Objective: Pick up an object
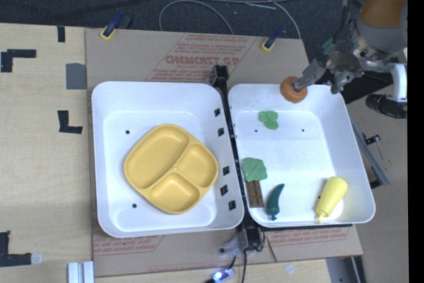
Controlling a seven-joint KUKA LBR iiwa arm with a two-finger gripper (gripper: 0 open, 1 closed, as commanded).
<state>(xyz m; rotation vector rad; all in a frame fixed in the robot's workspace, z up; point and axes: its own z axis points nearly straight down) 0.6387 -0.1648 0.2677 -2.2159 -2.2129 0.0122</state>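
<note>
The arm (381,3) reached in from three o'clock and hung over the far right corner of the right bin (351,136); the gripper (317,78) sat at about one o'clock of that bin, its fingers closed on an orange ball (292,90), which was at the bin's far rim; whether the ball touched the rim I could not tell. Inside the right bin, a small green piece (268,119) lay toward twelve o'clock; a green leafy toy with a brown stem (254,172) lay at eight o'clock; a dark green pepper (274,200) lay just beside it at seven o'clock; a yellow toy (330,196) lay at five o'clock. The left bin (109,142) held a yellow divided plate (171,168) near its middle.
</note>
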